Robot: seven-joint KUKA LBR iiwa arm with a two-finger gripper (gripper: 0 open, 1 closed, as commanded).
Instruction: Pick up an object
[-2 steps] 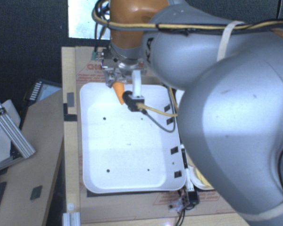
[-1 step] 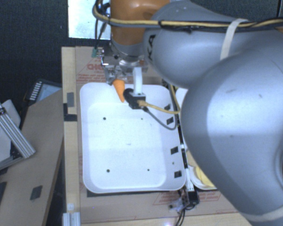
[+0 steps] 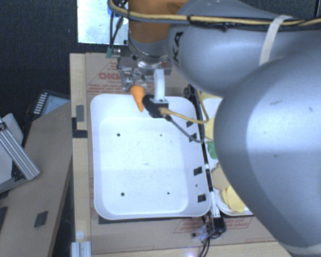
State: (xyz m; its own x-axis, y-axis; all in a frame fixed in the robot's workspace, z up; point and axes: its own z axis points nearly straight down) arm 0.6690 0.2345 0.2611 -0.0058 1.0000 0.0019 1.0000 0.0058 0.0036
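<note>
My gripper [image 3: 134, 84] hangs over the far edge of the left white bin [image 3: 144, 165]. A small orange carrot-shaped object [image 3: 138, 98] sticks down from between its fingers, which are shut on the object's top end. The orange object points down toward the bin's back rim and hangs clear of the bin floor. The grey arm with its orange band reaches in from the right and covers much of the view.
The right bin [image 3: 241, 212] is mostly hidden under the arm; a yellow thing [image 3: 232, 198] and a green thing [image 3: 212, 150] show at its left side. A cardboard sheet [image 3: 104, 74] lies under the bins. A metal frame [image 3: 13, 154] stands at the left.
</note>
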